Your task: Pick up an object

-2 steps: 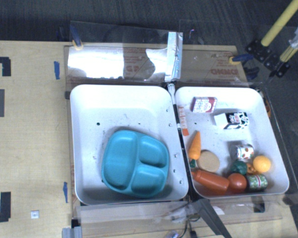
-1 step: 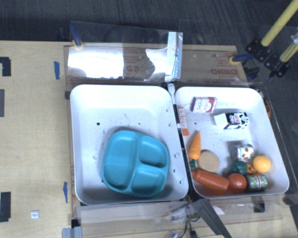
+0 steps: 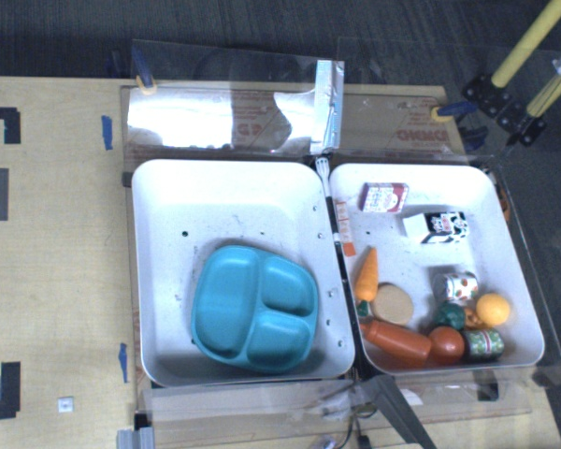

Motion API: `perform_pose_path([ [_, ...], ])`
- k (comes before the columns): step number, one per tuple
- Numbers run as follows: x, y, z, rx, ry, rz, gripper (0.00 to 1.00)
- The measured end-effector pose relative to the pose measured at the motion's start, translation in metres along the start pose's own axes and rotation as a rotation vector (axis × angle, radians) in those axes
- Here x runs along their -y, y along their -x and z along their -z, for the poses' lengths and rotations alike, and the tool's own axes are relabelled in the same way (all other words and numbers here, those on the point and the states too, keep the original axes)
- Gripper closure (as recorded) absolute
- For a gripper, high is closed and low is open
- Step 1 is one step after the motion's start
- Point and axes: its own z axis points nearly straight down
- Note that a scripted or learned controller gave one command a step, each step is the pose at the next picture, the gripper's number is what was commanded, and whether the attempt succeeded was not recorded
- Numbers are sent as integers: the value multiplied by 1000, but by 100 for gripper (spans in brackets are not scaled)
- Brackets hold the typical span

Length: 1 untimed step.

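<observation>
Lying crowded in the near half of the right-hand shallow white bin (image 3: 505, 251) are most of the small toy groceries. An orange plastic carrot (image 3: 366, 274) sits just beside the wall shared by the bins, its long axis running near to far and its thin tip pointing to the far side. Touching its thick end is a flat tan round disc (image 3: 394, 304). In front of that lies a red sausage-shaped piece (image 3: 395, 341), its long axis across the bin, with a round red tomato (image 3: 446, 344) at its right end.

Close by are a dark green lump (image 3: 446, 317), a white-labelled small can (image 3: 460, 286), a green-labelled small can (image 3: 484, 344) and a yellow-orange ball (image 3: 493, 309) near the right wall. Toward the far side, apart from the cluster, lie a red-and-white carton (image 3: 383, 197) and a black-and-white carton (image 3: 437, 226), with bare floor around them.

That makes ten pieces: two cartons, two cans and one each of the others. The left-hand white bin (image 3: 168, 204) holds one teal divided plastic plate (image 3: 255, 309) in its near half; its far half is open. I cannot tell the state of the gripper.
</observation>
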Motion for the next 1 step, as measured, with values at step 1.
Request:
perform_pose_path([
  [1,-1,0,12,4,5,2,100],
])
